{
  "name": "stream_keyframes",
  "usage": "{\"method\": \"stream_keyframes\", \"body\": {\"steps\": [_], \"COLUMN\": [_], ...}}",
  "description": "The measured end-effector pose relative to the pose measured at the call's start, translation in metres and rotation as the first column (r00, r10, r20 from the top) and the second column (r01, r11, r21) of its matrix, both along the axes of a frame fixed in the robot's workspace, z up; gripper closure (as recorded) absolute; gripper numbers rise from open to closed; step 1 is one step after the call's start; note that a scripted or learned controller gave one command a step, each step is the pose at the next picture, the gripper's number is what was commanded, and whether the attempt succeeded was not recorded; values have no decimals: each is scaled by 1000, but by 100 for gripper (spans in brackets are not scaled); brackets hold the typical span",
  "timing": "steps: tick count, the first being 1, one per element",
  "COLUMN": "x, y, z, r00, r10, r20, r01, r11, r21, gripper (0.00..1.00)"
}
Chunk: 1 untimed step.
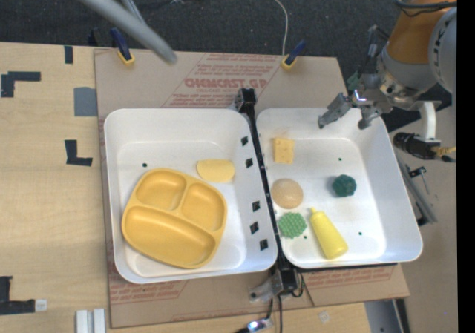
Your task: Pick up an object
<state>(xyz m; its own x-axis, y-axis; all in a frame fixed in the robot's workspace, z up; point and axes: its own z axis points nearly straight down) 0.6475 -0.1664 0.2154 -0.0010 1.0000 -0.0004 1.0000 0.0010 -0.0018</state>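
Two white bins sit side by side on my tabletop; from the overhead camera I see the pincer [347, 110] spread wide and holding nothing, poised over the far edge of the right bin [386, 168]. Below it lie a yellow cheese block [283, 150], a tan bun [286, 193], a dark green ball [343, 185], a green lump [292, 225] and a yellow bottle [327, 233]. My worry: the lump touches the bottle, so one finger may wedge between them and slip.

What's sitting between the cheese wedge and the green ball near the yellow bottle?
In the camera view, a tan round bun lies between the cheese wedge and the light green ball, right bin.
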Motion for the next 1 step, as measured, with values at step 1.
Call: {"method": "stream_keyframes", "body": {"steps": [1], "x": [-7], "y": [6], "z": [-61], "r00": [1000], "r10": [0], "r20": [-6], "r01": [0], "r11": [1000], "r21": [1], "gripper": [0]}}
